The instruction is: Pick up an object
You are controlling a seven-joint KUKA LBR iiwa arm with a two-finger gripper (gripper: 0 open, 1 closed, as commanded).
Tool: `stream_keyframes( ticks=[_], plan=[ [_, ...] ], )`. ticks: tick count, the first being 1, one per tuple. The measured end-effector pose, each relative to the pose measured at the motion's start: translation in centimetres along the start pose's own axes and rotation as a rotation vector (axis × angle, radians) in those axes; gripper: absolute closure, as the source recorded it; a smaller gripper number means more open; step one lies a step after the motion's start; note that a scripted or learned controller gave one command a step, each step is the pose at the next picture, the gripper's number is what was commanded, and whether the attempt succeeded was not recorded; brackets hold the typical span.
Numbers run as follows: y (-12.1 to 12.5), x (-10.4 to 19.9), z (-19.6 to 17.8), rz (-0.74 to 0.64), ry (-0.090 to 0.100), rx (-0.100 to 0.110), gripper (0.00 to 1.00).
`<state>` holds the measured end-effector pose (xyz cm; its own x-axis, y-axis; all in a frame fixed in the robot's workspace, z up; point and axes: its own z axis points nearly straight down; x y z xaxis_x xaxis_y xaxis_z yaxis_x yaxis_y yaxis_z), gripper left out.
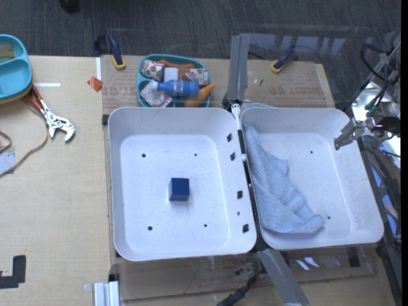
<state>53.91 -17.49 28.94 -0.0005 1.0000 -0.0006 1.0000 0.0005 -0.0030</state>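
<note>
Camera view: blue block (180,189) flat on floor of left bin (127,234), near centre. Grey cloth (277,193) crumpled in right bin (357,228), along 9 o'clock wall. Claw (347,138) at right bin's 2 o'clock rim, above nothing; finger state cannot tell.

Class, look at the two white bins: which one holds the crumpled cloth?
The right bin holds the pale blue-grey cloth, draped along its left side. The left bin holds a small blue cube instead.

Blue tray (13,69) cut by left edge; tub contents (173,85) indistinct.
</note>
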Motion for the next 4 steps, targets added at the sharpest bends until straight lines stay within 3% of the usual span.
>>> stream_keyframes(
  ticks=[1,2,3,4],
  plan=[
    [-1.8,-4.2,3.2,0.303,0.0,0.001,0.0],
    [-2.0,-3.0,-2.1,0.655,-0.001,-0.001,0.0],
    [-5.7,-0.8,19.8,0.826,0.002,0.0,0.0],
    [-3.0,-3.9,14.7,0.897,0.001,0.0,0.0]
  ],
)
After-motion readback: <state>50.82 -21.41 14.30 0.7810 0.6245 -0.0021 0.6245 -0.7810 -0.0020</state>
